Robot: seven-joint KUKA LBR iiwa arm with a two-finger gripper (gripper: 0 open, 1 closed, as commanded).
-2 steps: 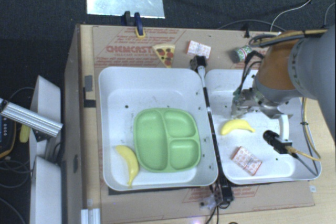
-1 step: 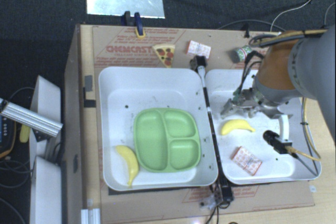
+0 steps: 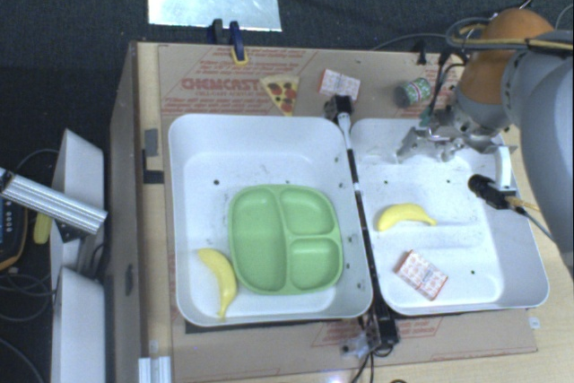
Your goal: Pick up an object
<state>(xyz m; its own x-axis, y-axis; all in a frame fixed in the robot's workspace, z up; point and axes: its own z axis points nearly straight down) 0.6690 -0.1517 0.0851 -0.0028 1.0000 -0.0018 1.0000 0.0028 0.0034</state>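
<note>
Right bin [image 3: 529,269] | banana [image 3: 405,216] — yellow, curved | red-white packet [image 3: 421,274] — flat

The grey arm [image 3: 538,94] reaches in from the right edge, its orange band [image 3: 489,67] sitting just above the wrist. The end effector [image 3: 430,142] hangs at the upper right, pointing left and down, with nothing visible between its metal fingers [image 3: 408,145].
</note>
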